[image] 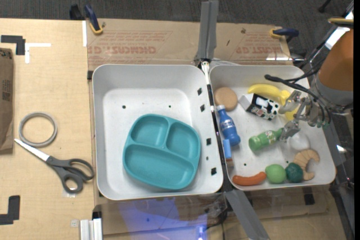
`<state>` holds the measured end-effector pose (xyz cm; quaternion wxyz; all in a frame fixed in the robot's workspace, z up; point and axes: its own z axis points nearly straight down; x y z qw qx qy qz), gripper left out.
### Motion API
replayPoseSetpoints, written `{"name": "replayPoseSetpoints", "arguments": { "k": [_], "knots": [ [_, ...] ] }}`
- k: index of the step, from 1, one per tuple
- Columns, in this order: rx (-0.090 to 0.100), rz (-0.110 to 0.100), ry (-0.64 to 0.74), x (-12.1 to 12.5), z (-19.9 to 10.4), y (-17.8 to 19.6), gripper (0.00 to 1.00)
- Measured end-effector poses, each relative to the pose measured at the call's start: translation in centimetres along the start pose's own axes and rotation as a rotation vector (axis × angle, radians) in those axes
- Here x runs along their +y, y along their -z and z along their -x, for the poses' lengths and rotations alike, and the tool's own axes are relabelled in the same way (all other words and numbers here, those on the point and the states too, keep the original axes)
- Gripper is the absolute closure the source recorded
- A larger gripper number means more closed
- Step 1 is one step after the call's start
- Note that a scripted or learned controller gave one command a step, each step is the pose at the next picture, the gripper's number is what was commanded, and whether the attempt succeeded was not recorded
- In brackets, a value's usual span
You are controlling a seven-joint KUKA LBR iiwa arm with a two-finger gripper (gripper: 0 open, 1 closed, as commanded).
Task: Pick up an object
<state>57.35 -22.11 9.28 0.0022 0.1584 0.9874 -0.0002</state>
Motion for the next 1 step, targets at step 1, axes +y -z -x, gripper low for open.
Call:
{"name": "replayPoseSetpoints", "arguments": {
  "k": [1],
  "knots": [
    [-0.001,0.000,-0.023,4.30,3.24,0.01,0.00]
  ]
}}
